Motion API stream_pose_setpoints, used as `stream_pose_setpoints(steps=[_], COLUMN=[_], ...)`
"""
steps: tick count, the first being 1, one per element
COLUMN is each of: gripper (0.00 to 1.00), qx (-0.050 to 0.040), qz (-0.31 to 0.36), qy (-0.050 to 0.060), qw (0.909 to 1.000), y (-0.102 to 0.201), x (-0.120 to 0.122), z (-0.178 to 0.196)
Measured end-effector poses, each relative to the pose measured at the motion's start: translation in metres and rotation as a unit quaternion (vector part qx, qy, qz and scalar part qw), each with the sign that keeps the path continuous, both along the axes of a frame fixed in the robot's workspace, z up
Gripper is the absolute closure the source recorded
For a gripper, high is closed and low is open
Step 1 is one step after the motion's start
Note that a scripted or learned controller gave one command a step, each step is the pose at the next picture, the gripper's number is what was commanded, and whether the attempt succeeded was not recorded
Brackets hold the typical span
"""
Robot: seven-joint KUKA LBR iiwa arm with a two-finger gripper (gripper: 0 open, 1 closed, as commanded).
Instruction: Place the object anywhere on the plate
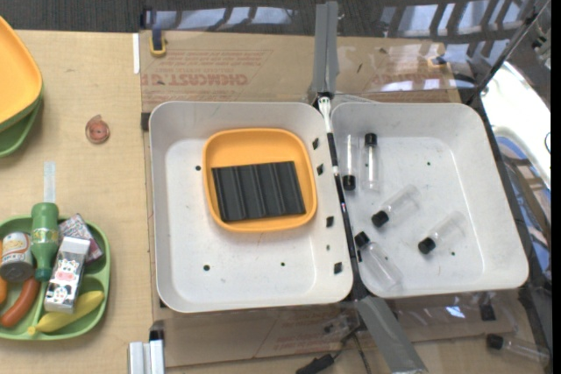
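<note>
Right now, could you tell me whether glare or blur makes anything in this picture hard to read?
In the camera view, bright glare washes out the right white bin's upper right rim; the clear black-capped vials blend into its floor; the orange plate and the dark ridged block on it look evenly lit and sharp.

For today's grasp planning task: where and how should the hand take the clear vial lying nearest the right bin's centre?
Grip the clear vial across its transparent body, coming straight down from above. It lies flat and slanted in the right bin, black cap toward the lower left, so fingers should close across its narrow width, away from the cap.
</note>
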State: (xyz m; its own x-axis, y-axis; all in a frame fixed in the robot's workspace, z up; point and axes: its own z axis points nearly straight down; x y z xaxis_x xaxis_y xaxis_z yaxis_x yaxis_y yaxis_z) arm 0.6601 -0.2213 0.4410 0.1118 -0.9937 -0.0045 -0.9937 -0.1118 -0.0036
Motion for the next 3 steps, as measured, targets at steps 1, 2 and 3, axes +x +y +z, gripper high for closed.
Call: stream_pose_setpoints(steps=[1,2,3], gripper=[1.00,1.00,1.00], qx=[0.0006,-0.0002,-0.0012], qz=[0.158,0.259,0.394], qy=[0.001,0.000,-0.001], qw=[0.9875,0.9660,0.9193], y=[0.019,0.012,0.008], x=[0.000,0.000,0.000], z=[-0.001,-0.001,0.000])
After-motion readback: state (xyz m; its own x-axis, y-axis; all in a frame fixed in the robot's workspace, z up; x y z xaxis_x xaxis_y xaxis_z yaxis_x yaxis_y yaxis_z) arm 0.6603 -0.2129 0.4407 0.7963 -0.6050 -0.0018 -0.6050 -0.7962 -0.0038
